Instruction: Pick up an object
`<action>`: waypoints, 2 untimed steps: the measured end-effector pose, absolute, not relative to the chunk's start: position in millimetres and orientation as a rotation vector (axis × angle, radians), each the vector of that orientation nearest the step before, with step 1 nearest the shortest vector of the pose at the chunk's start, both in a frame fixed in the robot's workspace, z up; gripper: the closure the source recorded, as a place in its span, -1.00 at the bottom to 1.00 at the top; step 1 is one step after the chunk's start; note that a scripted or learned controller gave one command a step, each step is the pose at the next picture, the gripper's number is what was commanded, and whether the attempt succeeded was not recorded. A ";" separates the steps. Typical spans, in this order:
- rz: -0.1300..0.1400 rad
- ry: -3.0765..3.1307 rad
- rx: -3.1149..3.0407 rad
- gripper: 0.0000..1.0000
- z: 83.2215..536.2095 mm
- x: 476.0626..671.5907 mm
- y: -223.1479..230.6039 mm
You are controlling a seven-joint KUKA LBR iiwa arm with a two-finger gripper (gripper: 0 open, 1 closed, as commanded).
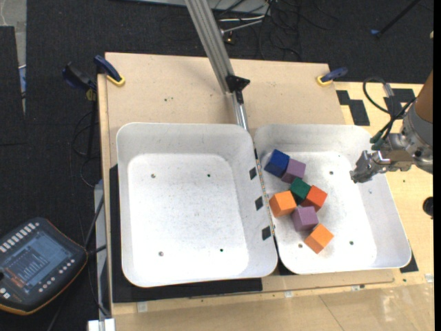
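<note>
looking down at a slant from the fixed camera view, the figure shows a wooden bench (179, 88) bearing two shallow white bins side by side. the left bin (131, 185) shows bare floor, speckled with small dark marks. the right bin (372, 247) carries all the candidate objects, gathered in a loose cluster near its left wall: a blue cube (277, 162) toward the far edge, a purple cube (295, 169) touching it, a green cube (300, 187) just below, an orange cube (316, 196) beside the green one, a larger orange cube (282, 203) nearest the dividing wall, a second purple cube (305, 217), and a third orange cube (319, 238) closest to the near edge.

the gripper (361, 171) hangs over the right bin's right side, well apart from the cluster, with nothing between its tips; whether they stand apart or together cannot be told at this size. the arm (413, 126) enters over the bin's right rim, probably because its base sits on that side.

judged from this layout, no object is picked up yet. the tight packing of the cubes would likely make the outlying orange cube near the front edge the easiest to take cleanly.
</note>
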State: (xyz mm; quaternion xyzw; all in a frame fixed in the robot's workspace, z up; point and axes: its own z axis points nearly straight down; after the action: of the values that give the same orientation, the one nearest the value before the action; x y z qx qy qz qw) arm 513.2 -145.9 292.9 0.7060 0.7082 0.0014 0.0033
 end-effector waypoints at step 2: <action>-0.001 2.232 2.215 1.00 256.9 537.1 -41.0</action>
State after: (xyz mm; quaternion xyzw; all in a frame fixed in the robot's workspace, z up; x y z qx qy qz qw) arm 537.1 -41.0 256.9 0.7044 0.7098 -0.0004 -0.0014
